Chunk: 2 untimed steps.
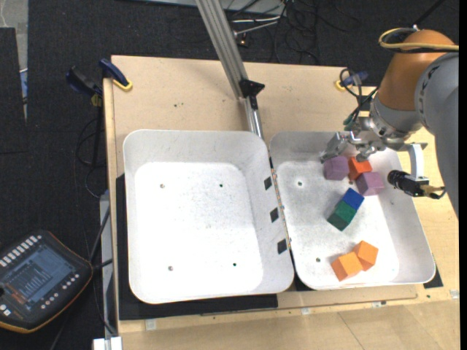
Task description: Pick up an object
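Observation:
My gripper (355,149) hangs low over the far end of the right bin (408,232). Directly below it lie a purple block (336,168), a small orange block (359,168) and a second purple block (371,184), packed close together. The gripper sits right above the orange block and may be touching it; nothing is lifted. Nearer the middle of the bin a blue block (353,198) leans against a green block (340,216). Two more orange blocks (346,265) (367,254) lie side by side near the front wall.
The left bin (146,159) stands beside the right one. A slanted metal pole (226,42) comes down to the bins' shared far corner. Clamps (113,71) sit on the bench's far corners, and a teach pendant (36,279) lies off the bench at the lower left.

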Each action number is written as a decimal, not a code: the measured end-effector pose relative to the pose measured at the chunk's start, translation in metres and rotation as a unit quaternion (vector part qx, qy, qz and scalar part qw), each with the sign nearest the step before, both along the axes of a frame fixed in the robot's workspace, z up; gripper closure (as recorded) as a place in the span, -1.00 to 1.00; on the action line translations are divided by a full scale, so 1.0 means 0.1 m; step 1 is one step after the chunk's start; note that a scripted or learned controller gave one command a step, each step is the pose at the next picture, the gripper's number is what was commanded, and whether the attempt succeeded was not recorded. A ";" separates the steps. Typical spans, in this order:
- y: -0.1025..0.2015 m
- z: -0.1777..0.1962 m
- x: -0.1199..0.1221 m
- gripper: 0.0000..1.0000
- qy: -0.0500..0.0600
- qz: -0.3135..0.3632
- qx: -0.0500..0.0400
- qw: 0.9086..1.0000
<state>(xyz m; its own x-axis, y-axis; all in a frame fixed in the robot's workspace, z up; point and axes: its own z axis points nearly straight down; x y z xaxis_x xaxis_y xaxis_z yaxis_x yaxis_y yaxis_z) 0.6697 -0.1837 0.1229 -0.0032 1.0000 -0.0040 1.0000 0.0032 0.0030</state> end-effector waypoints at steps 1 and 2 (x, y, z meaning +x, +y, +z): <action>-0.01 -0.01 0.04 -1.00 -0.007 -0.001 -0.001 1.000; -0.01 0.08 0.04 1.00 -0.008 0.001 -0.003 1.000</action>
